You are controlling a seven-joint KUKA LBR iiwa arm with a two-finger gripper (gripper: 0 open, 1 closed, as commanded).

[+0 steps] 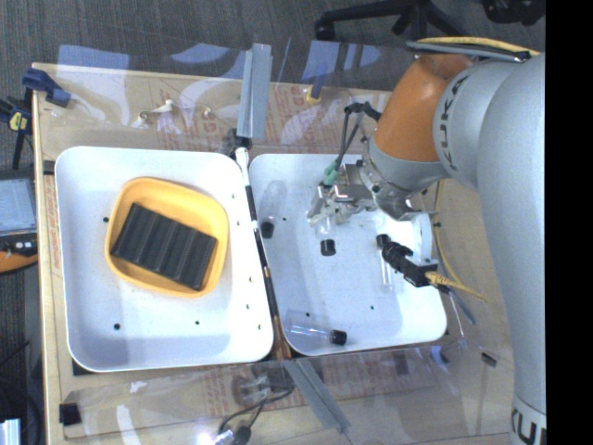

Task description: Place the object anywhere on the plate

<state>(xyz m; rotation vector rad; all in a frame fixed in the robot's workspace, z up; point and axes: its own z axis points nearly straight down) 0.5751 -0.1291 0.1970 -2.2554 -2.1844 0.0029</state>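
The gripper (326,213) hangs low over the right bin (417,318), near its upper left part; whether it is open or closed I cannot tell from this slant. A small dark piece (327,247) lies just below it on the bin floor, probably the object to pick. Another small dark piece (337,338) sits near the bin's lower edge. The yellow plate (211,211) waits in the left bin (83,332), already bearing a black ribbed block (165,246).
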